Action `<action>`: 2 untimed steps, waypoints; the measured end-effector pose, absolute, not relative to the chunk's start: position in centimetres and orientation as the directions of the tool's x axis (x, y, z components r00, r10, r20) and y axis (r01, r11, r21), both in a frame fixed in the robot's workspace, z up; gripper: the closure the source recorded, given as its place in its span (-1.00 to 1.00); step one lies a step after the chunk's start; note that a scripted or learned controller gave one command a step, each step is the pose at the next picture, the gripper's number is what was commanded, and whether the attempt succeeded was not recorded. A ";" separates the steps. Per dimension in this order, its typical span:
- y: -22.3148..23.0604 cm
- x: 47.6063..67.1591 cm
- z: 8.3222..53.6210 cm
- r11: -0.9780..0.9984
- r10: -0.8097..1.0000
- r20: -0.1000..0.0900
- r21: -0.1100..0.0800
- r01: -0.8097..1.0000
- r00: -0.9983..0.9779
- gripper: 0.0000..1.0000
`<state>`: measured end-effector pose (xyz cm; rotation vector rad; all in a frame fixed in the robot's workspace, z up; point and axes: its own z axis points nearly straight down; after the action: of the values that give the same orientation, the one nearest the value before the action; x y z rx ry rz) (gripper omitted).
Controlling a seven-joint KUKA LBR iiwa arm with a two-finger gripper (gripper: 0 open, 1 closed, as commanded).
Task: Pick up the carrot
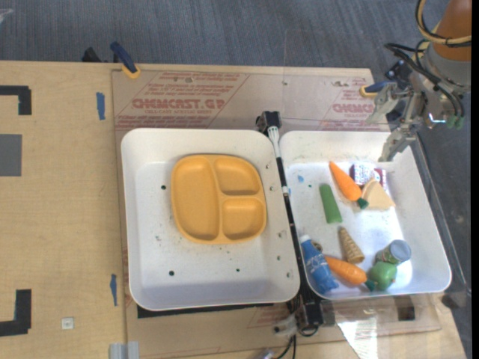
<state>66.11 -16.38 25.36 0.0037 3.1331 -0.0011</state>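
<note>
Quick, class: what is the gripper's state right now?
Gripper: cannot be told; it hangs over the right bin's far edge, apart from both carrots.

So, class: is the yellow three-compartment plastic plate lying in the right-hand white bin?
No, the yellow plate lies in the left white bin.

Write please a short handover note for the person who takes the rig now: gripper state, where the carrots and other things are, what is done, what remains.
Gripper: above the right bin's far right corner, holding nothing.
Carrots: there are two in the right bin, one near the far side beside a green stick, the other near the front between a blue bottle and a green toy.
Left bin: holds a yellow divided plate.
Done: nothing yet, no carrot lifted.
Left: descend on one carrot, grasp, lift.
</note>
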 end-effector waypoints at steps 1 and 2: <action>-14.2 65.5 10.2 0.999 -0.032 0.008 0.005 -0.032 -0.999 -1.00; -14.3 66.4 12.6 0.999 -0.034 -0.020 -0.003 -0.034 -0.999 1.00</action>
<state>66.38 -14.29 12.56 -0.0527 3.1209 -0.0037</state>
